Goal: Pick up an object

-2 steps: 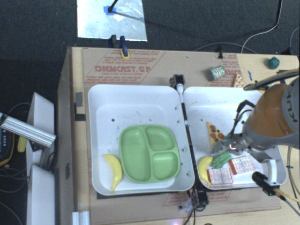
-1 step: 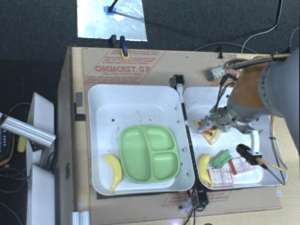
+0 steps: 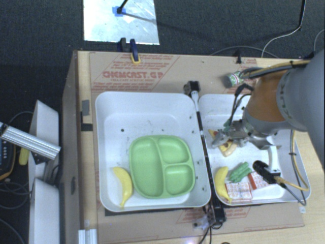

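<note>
The gripper (image 3: 227, 135) is hanging low in the right bin (image 3: 218, 108), near the wall that bin shares with the left bin (image 3: 147, 111). From where I'm standing, the wrist is crowding it and the detail is too soft, so I cannot tell whether it is released or clenched, and I'm not seeing anything clearly held in it.

A small yellow piece (image 3: 229, 148) is lying just under it, touching or nearly so. I'm taking that as the likeliest thing to be picked.

Further toward the near edge of the same bin, a banana (image 3: 221, 179) is resting against the shared wall. A green toy (image 3: 239, 171) is lying beside it, with a red-and-white packet (image 3: 238, 191) just below.

Across the wall, a green divided plate (image 3: 162, 165) is sitting in the left bin, and a second banana (image 3: 123, 184) is lying at its near left. Both bins are sitting on the printed surface (image 3: 152, 75).

What I'm worrying about is this: the yellow piece is small and low. A closing that is slightly off could nudge it toward the wall or squeeze it out sideways, and the gripper would then be lifting away with nothing.
</note>
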Controlling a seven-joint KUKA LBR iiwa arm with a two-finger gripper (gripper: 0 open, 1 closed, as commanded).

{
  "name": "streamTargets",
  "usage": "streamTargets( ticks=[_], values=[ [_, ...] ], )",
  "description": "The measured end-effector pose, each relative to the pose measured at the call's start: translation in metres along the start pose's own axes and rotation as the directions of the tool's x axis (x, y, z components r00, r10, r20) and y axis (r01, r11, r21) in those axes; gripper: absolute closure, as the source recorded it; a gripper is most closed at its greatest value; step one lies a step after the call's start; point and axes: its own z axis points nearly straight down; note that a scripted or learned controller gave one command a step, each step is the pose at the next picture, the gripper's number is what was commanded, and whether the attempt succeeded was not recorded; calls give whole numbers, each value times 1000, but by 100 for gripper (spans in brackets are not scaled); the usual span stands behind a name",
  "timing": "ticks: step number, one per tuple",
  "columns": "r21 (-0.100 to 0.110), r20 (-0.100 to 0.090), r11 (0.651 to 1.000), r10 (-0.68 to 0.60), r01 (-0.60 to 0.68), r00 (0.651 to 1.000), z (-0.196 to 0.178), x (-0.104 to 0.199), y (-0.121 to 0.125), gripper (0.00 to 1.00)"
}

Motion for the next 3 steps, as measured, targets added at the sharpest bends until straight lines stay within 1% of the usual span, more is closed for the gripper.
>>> streamTargets(
  ticks=[1, 2, 3],
  values=[
    [16, 6, 1000, -1, 1, 1000, -1, -6, 93, 0],
    [9, 8, 1000, 1, -1, 1000, 0, -1, 90, 0],
    [1, 3, 1000, 2, -2, 1000, -1, -3, 87, 0]
  ],
)
